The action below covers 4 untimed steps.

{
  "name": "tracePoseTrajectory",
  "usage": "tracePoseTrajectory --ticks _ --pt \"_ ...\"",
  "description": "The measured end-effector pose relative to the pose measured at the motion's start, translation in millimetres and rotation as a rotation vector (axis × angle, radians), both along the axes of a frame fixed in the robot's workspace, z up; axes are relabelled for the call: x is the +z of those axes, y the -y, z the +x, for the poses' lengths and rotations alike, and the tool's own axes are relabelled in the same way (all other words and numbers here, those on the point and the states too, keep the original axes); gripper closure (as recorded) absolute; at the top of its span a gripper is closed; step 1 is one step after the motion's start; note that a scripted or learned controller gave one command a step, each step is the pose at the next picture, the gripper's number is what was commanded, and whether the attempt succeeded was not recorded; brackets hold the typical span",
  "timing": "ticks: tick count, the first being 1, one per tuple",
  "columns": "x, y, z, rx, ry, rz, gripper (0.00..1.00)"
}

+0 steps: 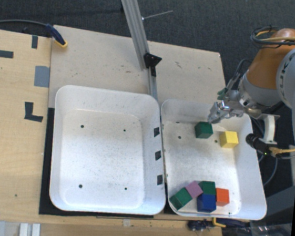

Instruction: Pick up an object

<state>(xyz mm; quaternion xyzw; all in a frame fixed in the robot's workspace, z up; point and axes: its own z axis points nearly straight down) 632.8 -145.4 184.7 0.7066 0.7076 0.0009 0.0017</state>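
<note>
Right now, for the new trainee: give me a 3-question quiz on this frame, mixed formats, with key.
1. True or false: the gripper hangs over the right bin.
2. Which block lies nearest the gripper? A. yellow block B. lone green block C. orange block
3. Fill in: the cluster at the right bin's near end holds a pink block, a blue block, the orange one and ____ green blocks.

Key: 1 true; 2 B; 3 two.
</note>
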Motion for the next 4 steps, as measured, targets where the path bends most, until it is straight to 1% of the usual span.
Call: tracePoseTrajectory --ticks 2,3,4 --pt "96.3 -0.9 2.3 0.001 0.001 0.0 1.0" --pt "77.7 -53.6 -0.4 0.004 -0.006 0.002 1.0" --pt "82.0 -107.1 -5.7 0.005 -0.005 0.003 1.0"
